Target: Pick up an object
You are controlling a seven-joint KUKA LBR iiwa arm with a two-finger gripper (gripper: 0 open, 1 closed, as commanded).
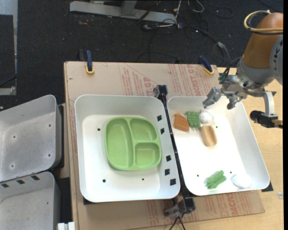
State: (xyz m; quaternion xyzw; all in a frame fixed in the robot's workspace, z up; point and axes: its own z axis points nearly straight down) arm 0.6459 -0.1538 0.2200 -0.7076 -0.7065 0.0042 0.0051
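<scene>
I work in a robotics lab, not a home or a kitchen. My bench is a sheet of printed cardboard [130,74] held at its twelve o'clock edge by two yellow-tipped clamps [89,63]. On it sit two shallow white bins [123,103], joined down the middle by a black clip strip [168,134]. Beyond the bench at twelve o'clock lies dark speckled flooring [49,31] with loose cables [193,18] and a grey metal frame [121,11] on it. At nine o'clock stand spare white trays [27,130]. My own grey and orange arm [263,45] comes in at two o'clock
</scene>
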